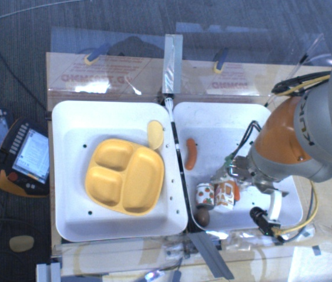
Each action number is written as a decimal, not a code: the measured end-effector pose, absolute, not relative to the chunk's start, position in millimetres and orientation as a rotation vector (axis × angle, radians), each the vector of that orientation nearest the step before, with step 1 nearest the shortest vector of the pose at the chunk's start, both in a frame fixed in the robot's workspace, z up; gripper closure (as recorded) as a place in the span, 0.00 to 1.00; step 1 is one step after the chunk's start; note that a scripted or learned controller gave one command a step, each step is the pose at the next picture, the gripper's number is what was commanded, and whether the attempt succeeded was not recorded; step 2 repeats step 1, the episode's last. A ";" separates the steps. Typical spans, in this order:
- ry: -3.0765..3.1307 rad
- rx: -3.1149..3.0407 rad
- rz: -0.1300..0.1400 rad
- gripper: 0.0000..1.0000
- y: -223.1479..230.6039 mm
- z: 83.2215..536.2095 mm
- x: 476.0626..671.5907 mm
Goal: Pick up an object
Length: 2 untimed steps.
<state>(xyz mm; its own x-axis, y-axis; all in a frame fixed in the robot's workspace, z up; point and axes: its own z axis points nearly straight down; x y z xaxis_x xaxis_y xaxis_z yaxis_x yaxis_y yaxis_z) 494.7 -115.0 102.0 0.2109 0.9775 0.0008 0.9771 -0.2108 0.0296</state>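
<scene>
White patterned cup point(205, 195) lies just beside the gripper point(231, 184); its grip state unclear.

Teach pendant point(20, 160) lies left of the bins point(60, 175).

The counter point(254, 75) is pale wood, with clear plastic sheeting taped over its far edge. Two shallow white bins rest directly on it, touching side by side: the left bin point(66, 175) and the right bin point(224, 119). A strip of silvery tape point(172, 63) runs up the counter from their seam.
</scene>
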 end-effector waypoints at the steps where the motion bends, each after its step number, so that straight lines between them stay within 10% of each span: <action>1: 2.051 2.381 -0.008 1.00 -80.1 219.5 526.7; 2: 2.051 2.381 -0.008 1.00 -80.1 219.5 526.7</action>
